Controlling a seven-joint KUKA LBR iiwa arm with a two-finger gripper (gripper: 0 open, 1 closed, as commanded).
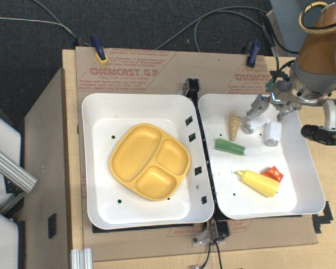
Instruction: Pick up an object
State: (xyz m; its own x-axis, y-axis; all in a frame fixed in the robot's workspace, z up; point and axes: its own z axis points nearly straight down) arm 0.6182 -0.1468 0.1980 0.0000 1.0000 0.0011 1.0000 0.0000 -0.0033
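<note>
One tan ribbed cone (234,126), beside gripper (261,129)

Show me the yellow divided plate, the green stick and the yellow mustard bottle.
yellow divided plate (149,161): camera view, middle ridge.
green stick (229,147): camera view, mid-length.
yellow mustard bottle (260,184): camera view, body.

Red print "CHEMCAST G.P." with smaller unreadable lines beneath on the brown board (129,66) behind the left bin, partly readable "CHEMCAS" print at its right
</note>
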